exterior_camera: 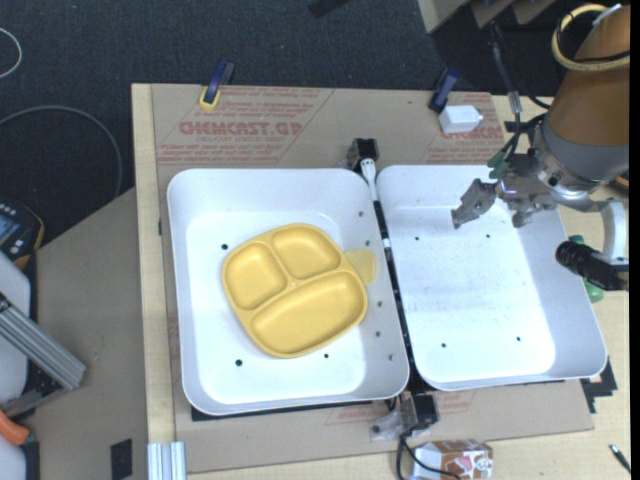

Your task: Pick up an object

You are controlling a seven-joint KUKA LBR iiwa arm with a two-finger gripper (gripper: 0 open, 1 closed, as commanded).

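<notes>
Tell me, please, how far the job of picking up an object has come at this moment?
Nothing looks done yet. The yellow divided plate lies flat in the left bin, untouched. In hand: the gripper hangs over the far part of the right bin, with nothing between its fingers, which stand apart. What is left is the whole pick: move across to the plate, come down, close on it and lift.

Robotics lab: 2 white bins (pixel 190 268), clamped board (pixel 300 118).

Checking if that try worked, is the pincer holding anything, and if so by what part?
Nothing is held. The pincer hangs over the right bin; the yellow tray lies in the left bin.
</notes>
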